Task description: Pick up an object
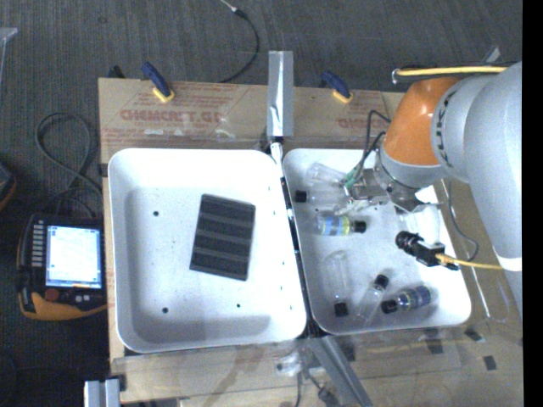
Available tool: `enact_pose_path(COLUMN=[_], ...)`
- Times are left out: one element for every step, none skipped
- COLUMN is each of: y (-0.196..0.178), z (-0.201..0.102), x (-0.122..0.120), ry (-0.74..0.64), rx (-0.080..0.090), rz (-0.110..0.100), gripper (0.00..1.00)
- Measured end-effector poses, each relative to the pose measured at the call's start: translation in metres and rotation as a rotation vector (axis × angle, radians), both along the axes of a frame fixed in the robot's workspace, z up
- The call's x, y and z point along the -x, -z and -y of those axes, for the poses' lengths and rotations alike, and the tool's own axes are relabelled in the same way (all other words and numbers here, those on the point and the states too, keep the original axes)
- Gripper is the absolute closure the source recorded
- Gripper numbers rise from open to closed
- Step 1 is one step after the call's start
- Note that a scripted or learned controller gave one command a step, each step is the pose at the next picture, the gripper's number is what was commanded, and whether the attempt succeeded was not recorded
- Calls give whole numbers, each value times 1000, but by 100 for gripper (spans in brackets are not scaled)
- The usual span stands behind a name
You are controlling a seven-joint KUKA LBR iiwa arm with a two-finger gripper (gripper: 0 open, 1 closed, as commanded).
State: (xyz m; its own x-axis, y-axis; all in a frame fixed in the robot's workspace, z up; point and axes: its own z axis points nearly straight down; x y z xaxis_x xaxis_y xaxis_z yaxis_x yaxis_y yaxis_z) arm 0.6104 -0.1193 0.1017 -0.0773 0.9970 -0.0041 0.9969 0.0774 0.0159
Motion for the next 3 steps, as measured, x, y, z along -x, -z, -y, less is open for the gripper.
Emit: enact_pose_path(y=[0, -9, -8], z=[0, -1, -1], x=[0, 0, 0], ry=[0, 0, 0], rx=[0, -1, -1], rz=[0, -1, -1], gripper=[0, 100, 0])
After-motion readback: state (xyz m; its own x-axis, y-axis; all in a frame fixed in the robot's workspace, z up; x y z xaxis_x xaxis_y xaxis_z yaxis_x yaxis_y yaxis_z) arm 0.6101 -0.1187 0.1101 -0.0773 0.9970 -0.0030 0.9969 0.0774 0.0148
